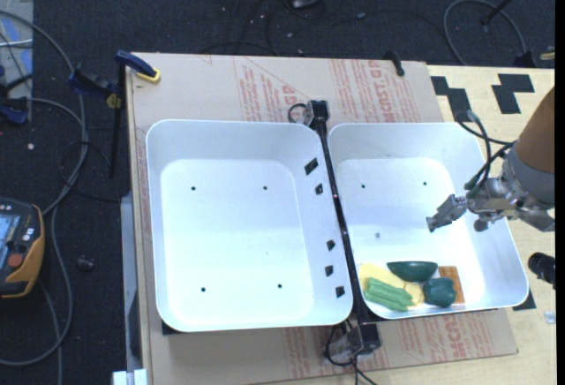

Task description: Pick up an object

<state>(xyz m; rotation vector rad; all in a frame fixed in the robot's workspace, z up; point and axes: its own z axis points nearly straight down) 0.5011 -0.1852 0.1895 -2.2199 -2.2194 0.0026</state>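
**Gripper over the right bin, objects piled at the near edge**

So here's what you're looking at: all the pickable stuff sits bunched in the near corner of the right bin [494,282]. You've got a ridged light-green piece [386,294] lying flat at the left of the pile, a dark green bowl-shaped thing [412,269] behind it, a rounder teal-green lump [439,291] to the right, a pale yellow piece [378,275] underneath, and a bit of orange [450,275] poking out at the back. They're all touching or overlapping.

Your gripper [441,217] hangs above the middle-right of that same bin, apart from the pile. Whether the fingers are spread or pinched, you can't tell from this angle. The left bin [159,224] sits right beside it.
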